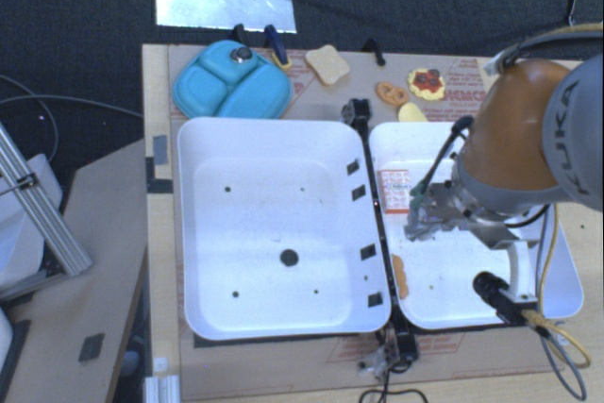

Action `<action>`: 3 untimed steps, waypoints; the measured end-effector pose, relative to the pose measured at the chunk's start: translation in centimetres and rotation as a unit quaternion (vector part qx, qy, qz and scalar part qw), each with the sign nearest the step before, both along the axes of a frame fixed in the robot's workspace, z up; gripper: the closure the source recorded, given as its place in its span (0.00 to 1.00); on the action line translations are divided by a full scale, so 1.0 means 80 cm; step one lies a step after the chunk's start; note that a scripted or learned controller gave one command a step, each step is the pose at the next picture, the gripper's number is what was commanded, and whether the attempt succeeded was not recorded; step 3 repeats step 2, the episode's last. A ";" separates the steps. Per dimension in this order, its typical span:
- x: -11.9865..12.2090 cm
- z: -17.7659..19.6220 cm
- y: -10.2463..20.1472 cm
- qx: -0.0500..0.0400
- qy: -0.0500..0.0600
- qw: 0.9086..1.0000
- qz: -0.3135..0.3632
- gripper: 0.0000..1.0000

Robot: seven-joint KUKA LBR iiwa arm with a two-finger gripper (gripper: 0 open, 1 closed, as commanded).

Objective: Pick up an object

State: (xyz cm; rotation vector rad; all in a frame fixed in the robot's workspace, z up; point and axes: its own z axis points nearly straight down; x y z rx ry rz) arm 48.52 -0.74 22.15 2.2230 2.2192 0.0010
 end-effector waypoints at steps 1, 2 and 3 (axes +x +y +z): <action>0.014 0.095 0.073 0.001 -0.005 1.000 0.006 1.00; 0.003 0.246 0.061 0.001 -0.008 1.000 0.003 1.00; 0.003 0.246 0.061 0.001 -0.008 1.000 0.003 1.00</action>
